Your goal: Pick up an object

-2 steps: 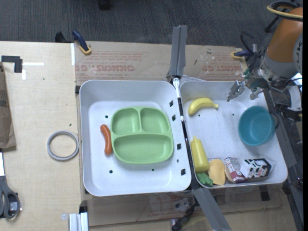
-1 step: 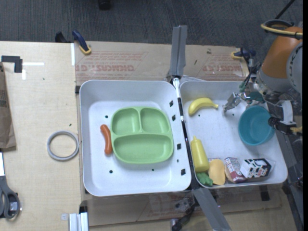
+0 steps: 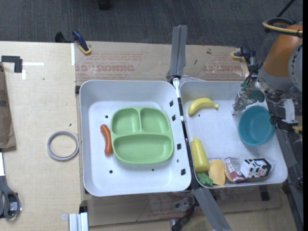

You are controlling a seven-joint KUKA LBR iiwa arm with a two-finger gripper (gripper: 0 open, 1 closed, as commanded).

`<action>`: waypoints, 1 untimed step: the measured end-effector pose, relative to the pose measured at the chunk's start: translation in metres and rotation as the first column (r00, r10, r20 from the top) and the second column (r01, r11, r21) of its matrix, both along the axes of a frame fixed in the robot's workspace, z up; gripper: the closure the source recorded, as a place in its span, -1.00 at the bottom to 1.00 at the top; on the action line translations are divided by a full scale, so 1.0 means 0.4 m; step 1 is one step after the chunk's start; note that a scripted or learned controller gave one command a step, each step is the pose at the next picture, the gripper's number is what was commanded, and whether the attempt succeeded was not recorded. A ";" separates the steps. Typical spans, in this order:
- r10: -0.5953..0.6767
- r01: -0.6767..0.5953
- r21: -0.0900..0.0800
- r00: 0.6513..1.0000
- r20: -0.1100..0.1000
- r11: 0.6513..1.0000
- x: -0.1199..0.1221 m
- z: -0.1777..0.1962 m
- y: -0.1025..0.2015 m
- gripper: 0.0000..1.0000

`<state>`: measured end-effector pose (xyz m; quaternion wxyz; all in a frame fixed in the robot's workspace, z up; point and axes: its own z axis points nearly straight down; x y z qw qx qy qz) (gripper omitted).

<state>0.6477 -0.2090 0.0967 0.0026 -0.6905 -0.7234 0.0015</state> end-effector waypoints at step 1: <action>-0.167 0.167 -0.003 0.986 0.003 0.986 0.025 0.208 0.192 1.00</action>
